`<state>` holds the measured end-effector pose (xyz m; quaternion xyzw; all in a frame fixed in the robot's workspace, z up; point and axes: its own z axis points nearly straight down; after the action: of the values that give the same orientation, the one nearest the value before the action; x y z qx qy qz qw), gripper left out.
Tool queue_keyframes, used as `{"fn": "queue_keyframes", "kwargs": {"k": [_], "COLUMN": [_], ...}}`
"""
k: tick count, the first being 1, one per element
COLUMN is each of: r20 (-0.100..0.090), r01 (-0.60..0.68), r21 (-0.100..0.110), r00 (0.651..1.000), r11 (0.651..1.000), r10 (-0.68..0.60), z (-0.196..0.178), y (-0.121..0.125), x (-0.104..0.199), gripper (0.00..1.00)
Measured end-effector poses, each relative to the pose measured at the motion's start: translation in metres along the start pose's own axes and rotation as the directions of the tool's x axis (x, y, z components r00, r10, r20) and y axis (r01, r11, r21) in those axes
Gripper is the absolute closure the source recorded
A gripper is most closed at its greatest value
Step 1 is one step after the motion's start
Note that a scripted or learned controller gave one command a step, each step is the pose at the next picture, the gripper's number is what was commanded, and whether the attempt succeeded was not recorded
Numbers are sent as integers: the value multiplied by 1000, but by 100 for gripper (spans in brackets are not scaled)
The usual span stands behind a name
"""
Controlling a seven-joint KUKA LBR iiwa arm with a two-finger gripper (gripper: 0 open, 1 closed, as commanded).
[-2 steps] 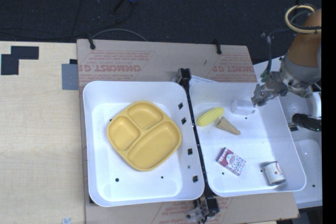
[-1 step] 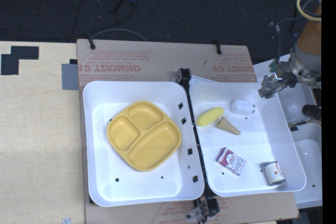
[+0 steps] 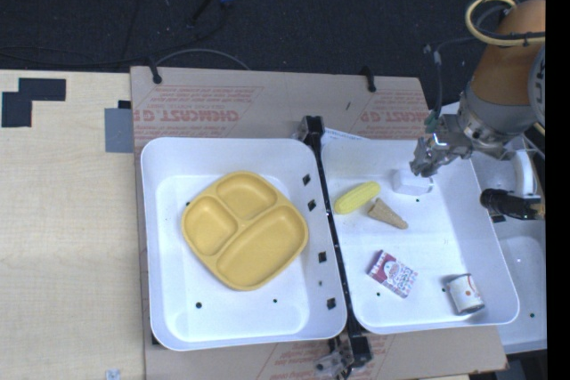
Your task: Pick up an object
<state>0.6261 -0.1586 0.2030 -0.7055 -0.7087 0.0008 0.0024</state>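
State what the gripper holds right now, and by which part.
Nothing visibly held. The gripper hangs over the right bin, above a small white object.

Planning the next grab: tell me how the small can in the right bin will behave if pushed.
The can lies on its side near the right bin's front corner, so it will probably roll when nudged. It looks small, likely light. Its round side may slip between fingers.
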Motion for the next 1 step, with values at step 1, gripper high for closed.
{"fn": "queue_keyframes", "kwargs": {"k": [1], "r20": [0], "r01": [-1], "r21": [1], "r00": [1000], "r11": [1000], "r10": [1], "z": [8], "y": [-13], "x": [48], "gripper": [100]}}
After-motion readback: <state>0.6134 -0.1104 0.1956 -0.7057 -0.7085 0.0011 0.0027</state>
